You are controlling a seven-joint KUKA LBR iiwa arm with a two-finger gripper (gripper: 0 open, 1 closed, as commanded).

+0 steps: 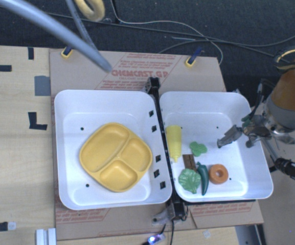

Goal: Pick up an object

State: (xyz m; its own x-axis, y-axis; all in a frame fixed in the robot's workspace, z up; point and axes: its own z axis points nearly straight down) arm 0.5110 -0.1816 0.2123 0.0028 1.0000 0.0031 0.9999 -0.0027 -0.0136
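Note:
The right bin [239,103] holds several toy foods: a yellow corn cob [174,142], a small light green piece [198,148], a brown block [189,161], a leafy green piece [189,180], a dark green pepper [203,177] and an orange ring [219,173]. My gripper [237,141] hangs over the right side of this bin, above and to the right of the orange ring. It is open, with nothing between its fingers.
The left bin [68,106] holds a yellow divided plate [115,156]. A black divider [159,137] separates the two bins. Cables run across the dark surface behind the bench. A grey pole [50,22] slants across the upper left.

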